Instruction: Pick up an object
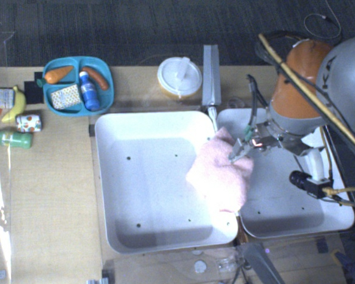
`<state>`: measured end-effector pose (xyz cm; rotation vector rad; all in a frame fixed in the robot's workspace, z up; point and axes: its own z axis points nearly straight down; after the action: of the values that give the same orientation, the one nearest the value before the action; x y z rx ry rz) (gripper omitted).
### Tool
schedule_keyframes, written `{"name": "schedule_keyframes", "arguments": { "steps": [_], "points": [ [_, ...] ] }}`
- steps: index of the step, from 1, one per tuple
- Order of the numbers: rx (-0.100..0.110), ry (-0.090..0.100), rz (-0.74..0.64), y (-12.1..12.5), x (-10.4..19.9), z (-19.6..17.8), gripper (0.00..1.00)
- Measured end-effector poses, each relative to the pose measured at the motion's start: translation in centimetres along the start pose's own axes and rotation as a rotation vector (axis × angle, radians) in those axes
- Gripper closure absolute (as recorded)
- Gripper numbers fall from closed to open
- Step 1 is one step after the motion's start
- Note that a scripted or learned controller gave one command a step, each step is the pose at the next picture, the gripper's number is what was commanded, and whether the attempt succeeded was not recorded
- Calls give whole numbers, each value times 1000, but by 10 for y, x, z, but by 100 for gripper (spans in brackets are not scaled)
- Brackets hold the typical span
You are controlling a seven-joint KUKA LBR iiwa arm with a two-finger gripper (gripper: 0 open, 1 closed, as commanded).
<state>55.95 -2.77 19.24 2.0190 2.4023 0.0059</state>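
Soft pink fluffy cloth [218,176] drapes over the shared rim between the two shallow white bins [150,188], long axis running from that rim's far end toward the near edge. Pincer [242,147] touches its far right corner; grip state indeterminate.

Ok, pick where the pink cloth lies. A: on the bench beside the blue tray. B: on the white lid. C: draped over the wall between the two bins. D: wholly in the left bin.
C: the pink cloth hangs across the edge where the left bin meets the right bin.
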Motion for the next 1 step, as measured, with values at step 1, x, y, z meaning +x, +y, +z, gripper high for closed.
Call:
{"name": "schedule_keyframes", "arguments": {
  "steps": [1],
  "points": [
    [-2,-2,-264,11,-65,97,0]
  ]
}}
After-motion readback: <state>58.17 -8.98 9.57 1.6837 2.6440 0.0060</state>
